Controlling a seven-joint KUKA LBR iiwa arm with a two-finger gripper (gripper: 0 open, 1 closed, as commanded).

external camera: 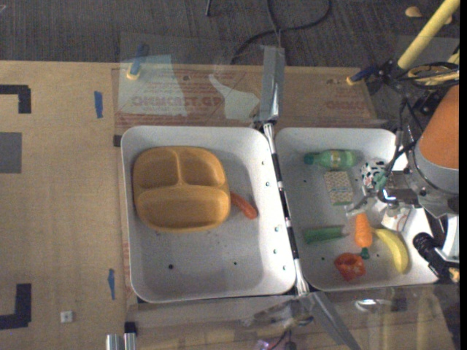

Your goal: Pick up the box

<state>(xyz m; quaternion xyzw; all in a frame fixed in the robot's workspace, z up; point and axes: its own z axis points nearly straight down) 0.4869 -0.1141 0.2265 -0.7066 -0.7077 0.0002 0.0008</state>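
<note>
Reaching in from the right, the gripper (pixel 370 195) hangs low in the right bin (pixel 292 195), just beside the box (pixel 338 187); whether its fingers are spread or pressed together I cannot tell. The box lies flat below the green bottle (pixel 332 157). A carrot (pixel 363 231), banana (pixel 395 249), red pepper (pixel 350 266) and green stick (pixel 325 233) crowd the lower part. Open floor remains along that bin's left wall. The left bin (pixel 204 268) holds an orange tray (pixel 179 187) and a small sausage (pixel 244 206). Both bins sit on a cardboard-covered bench (pixel 58 232).
</note>
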